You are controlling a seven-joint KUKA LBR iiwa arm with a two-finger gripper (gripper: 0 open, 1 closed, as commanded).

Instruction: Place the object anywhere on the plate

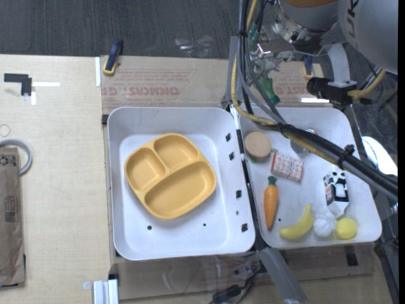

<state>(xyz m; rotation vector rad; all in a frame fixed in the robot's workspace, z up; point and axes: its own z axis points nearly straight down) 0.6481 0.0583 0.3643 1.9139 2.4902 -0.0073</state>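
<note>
We saw a pale wooden bench before dark carpet. The yellow three-compartment plastic plate sat mid-left white bin. By the right white bin's front edge lay an orange toy carrot. Cables hid the gripper; its state we couldn't tell.

Arm cut off at top edge; cables hide the right bin back rim; brown bag cropped left.
</note>
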